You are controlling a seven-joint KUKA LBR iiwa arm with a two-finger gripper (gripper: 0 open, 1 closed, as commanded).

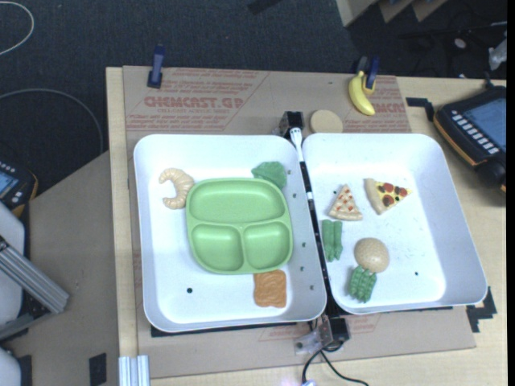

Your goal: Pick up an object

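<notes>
**Bench with two bins, seen from the near edge towards the far edge.** How the gripper is set cannot be told from here, so places are given by the side the arm reaches from.

Nearest, in the arm-side bin [451, 215], a knobbly green toy [361, 283] touches a round beige piece [372, 254]. A green bean pod [331, 240] lies just beside them, against the wall shared by the bins. Farther back, a pale pizza slice [345, 203] and a pepperoni pizza slice [387, 194] lie flat and apart. With room around them, they are probably the easiest picks.

In the bin away from the arm [153, 240], an orange slab [270, 289] lies nearest. Behind it a green divided tray [239, 223] takes up the middle. This crowds a croissant [176, 187] and a leafy green piece [270, 173] towards the walls, where a grasp is likely to be cramped.

Beyond the bins, a tan disc [326, 121] and a banana [361, 95] lie on the brown board [201, 95]. Blue clamps [156, 67] pin the board, presumably to keep it from sliding.

Nothing has been lifted yet, and every candidate object rests on a surface.
</notes>
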